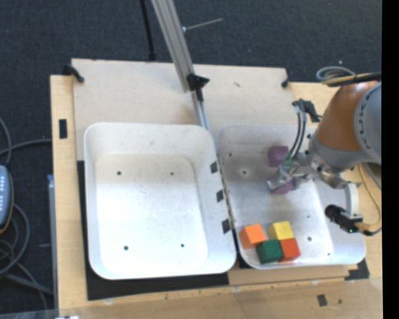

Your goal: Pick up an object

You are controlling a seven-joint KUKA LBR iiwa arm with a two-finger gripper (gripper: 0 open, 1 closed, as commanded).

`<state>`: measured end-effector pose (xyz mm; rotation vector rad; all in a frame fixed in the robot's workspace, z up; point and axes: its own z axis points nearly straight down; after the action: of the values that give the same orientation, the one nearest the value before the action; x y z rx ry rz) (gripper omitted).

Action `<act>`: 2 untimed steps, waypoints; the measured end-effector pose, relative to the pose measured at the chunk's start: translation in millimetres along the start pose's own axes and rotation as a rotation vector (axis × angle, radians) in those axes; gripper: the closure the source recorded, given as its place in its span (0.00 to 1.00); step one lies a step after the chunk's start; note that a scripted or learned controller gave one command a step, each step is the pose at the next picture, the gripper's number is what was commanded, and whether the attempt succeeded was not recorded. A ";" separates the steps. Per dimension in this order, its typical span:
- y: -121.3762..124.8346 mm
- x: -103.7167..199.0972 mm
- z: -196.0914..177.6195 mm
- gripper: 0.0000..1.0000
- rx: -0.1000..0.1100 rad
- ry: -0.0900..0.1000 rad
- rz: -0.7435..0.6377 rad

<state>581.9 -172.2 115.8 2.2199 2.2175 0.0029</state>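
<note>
Arm enters from the right, its upper body cut off at the frame edge. Gripper is low in the right bin, near mid-bin. Purple block sits just above it; a second purplish piece lies at the fingertips, partly covered, so contact and grip are unclear, and the gripper's state cannot be told. Orange block, yellow block, green block and red-orange block cluster at the bin's near edge. Left bin alongside.

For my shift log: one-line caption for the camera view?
Gripper low in right bin beside purple block; four colored blocks at near edge.
</note>
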 end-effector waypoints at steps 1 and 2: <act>-5.2 62.3 -134.0 1.00 -0.006 0.001 -0.007; 58.1 123.0 -177.1 1.00 -0.005 0.001 -0.010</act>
<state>639.5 -49.0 293.0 2.2069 2.2261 0.0090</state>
